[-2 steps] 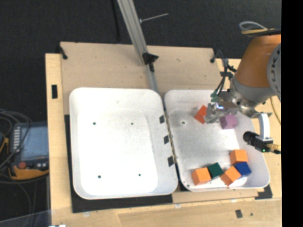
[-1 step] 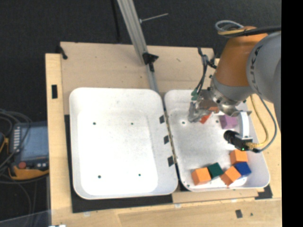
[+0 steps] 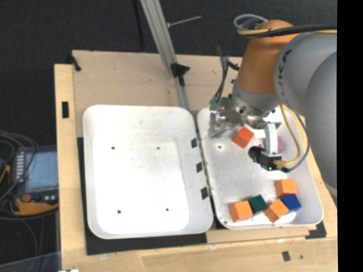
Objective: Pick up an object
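Your gripper (image 3: 241,130) grasps an orange cube (image 3: 244,136) just inside the right bin's (image 3: 227,174) near-left wall, open floor below.

Gripper (image 3: 245,130) fingers hidden beneath the wrist; arm (image 3: 306,67) cut off rightward.

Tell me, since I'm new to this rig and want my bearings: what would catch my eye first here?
The grey arm with its orange band comes in from the right over the right bin, with an orange block just below its wrist. Along that bin's near edge is a cluster of blocks: orange ones, a green one and a blue one. The left bin lies beside it.
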